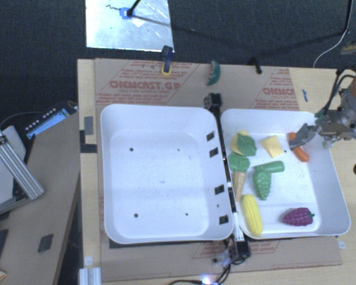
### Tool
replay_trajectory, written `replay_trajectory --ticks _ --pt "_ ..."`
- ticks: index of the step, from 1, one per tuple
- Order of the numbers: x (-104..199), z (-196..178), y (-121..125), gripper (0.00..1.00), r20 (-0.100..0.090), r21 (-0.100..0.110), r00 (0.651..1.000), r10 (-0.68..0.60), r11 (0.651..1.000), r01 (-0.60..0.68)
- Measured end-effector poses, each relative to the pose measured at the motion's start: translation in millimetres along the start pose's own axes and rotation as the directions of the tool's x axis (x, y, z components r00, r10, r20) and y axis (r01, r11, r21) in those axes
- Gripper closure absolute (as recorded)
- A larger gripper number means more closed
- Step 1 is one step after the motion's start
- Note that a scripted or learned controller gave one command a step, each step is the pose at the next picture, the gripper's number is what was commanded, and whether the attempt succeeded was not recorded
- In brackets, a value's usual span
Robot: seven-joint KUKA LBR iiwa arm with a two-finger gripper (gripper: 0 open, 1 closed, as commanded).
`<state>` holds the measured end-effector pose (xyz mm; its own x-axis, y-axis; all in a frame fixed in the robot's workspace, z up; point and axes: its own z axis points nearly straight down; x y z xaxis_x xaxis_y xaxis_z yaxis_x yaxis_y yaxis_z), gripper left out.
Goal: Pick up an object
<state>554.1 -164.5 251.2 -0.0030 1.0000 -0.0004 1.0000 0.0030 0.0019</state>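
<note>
Can't follow arm (355,100) past wrist, chopped by right edge of frame; can't see mid part of orange veg (302,155) at upper right of right-hand bin (346,215), covered by gripper (302,136), so no telling if gripped or just touched. Can't ID small green item (214,71) on cardboard (142,82) at top centre, too small & blurry. Can't see full shiny sheet (127,16), cut by top edge, nor metal rail (9,159), cut by left edge, nor wire bundle (228,260) at btm centre, lost in glare.
</note>
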Motion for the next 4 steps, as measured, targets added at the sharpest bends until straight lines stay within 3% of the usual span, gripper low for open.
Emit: replay_trajectory --ticks 1,2,3,4 --pt "0 -11 1 1.00 0.000 -0.002 1.000 -0.003 1.000 0.003" --pt "23 91 -66 1.00 -0.005 0.011 1.000 0.002 1.000 -0.002" --pt "89 48 31 1.00 -0.001 -0.010 1.000 -0.011 1.000 0.011" --pt "151 -9 49 1.00 -0.001 -0.006 1.000 -0.007 1.000 0.007"
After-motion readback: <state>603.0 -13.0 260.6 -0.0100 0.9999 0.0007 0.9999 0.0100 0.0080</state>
